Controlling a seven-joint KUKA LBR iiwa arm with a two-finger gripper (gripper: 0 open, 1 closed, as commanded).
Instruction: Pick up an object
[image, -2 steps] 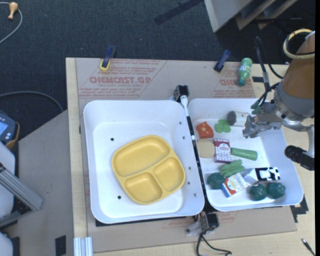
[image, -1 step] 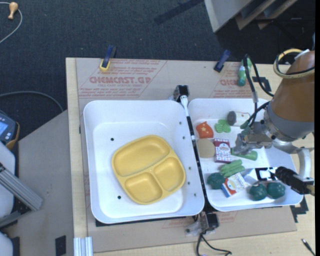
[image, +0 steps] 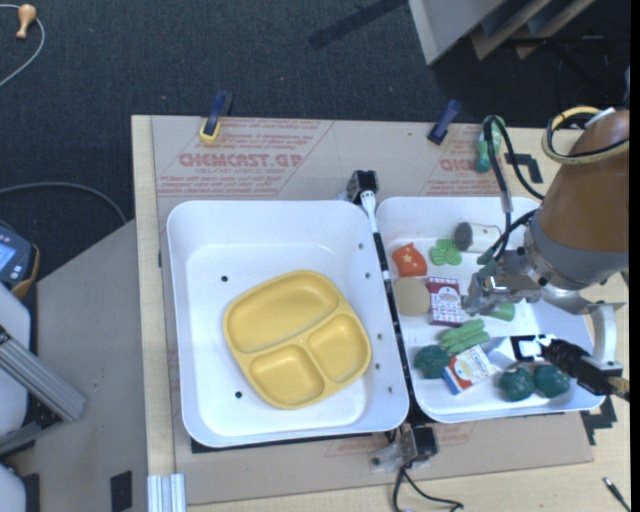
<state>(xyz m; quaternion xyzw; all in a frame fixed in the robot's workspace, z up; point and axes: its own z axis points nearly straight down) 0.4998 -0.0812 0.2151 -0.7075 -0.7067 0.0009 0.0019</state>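
Overhead slanted view of the bench. The left bin (image: 190, 300) holds a yellow three-compartment plate (image: 297, 338), lying tilted across the bin floor. The right bin (image: 420, 215) holds the loose candidates for picking: an orange-red toy piece (image: 409, 260), a small light-green piece (image: 446, 253), a grey knob-like object (image: 462, 235), a red-and-white packet (image: 444, 300), a pale green elongated toy vegetable (image: 462, 335), a dark green broccoli-like piece (image: 432, 360), a red, white and blue carton (image: 468, 368), and two dark teal rounded pieces (image: 533, 381) near the front right corner.

The arm enters from the right, its orange band above the wrist, and the gripper (image: 490, 292) sits low over the middle of the right bin, just beside the red-and-white packet and above the pale green vegetable. Whether its fingers are open or closed cannot be told from this angle, and no object is seen between them.

Handling judgement: the nearest items appear to be light toy foods of hollow plastic, stiff but smooth, so they may skid or roll under a glancing contact. The pale green vegetable would best be taken across its narrow width near mid-length. The packet looks flat and thin, lying close to the bin floor; taking hold by its long edges seems the only option. Crowded neighbours raise the risk of a pinch on two things at once.
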